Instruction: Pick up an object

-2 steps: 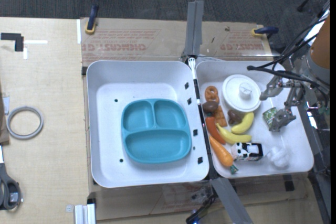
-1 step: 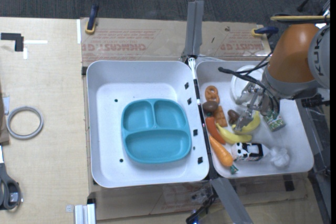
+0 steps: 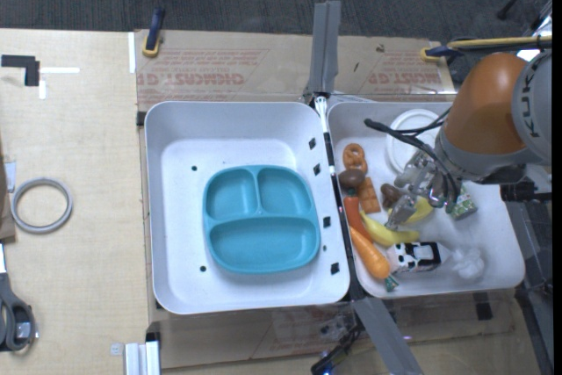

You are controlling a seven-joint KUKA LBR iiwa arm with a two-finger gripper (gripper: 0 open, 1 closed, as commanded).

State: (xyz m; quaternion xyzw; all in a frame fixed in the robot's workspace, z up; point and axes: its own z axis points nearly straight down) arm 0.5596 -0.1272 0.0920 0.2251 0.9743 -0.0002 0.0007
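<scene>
Right bin (image 3: 492,277): claw (image 3: 406,208) touching banana (image 3: 386,231).

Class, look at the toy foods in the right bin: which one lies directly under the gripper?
The yellow banana. The gripper hangs right above its upper end, whereas the orange carrot lies further left along the bin wall and the pretzel sits higher up.

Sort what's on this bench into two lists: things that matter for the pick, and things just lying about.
Job:
gripper, low over the right bin
banana
carrot
pretzel
black-and-white toy

Lying about:
blue divided tray in the left bin
tape ring
scissors
</scene>
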